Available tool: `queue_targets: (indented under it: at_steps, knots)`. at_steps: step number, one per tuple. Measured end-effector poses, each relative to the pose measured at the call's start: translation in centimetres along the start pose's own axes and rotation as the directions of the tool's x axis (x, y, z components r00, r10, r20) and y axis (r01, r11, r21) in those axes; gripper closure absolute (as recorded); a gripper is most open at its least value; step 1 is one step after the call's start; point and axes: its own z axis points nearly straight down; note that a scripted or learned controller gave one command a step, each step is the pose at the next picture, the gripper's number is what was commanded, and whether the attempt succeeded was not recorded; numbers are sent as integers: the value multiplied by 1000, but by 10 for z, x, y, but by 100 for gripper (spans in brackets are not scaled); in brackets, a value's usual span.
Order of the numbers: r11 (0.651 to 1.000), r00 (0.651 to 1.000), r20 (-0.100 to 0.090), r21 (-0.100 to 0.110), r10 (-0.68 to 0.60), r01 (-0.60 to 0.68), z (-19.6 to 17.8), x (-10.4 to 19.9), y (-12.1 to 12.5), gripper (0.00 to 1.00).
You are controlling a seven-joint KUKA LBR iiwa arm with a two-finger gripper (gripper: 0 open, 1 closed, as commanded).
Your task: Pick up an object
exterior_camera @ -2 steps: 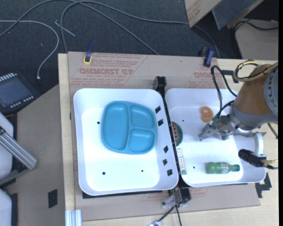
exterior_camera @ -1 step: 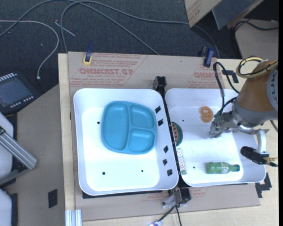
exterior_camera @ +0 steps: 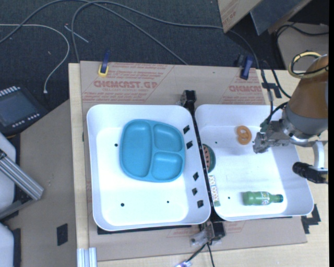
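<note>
Fingers low over the right bin, opening impossible to judge, just beside a small orange ring-shaped object. Reaching in from the right, wrist bent downward. Green bottle lying nearer the front; blue divided plate in the left bin.

You had a dark carpeted floor strewn with loose cables, a printed board-topped bench, and what looked like a cardboard box beyond it.

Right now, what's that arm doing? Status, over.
Gripper hovering in right bin, nothing seen held. Orange ring beside it, green bottle nearer front. Path clear.
</note>
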Motion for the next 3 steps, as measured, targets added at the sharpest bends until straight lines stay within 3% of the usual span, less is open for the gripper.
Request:
queue_targets:
  at_steps: [2, 3]
  knots:
    - [1000, 1000, 0, 0, 0, 0, -88, -6, -4, 100]
    - [1000, 1000, -3, 3, -6, 6, -92, 55, 13, 100]
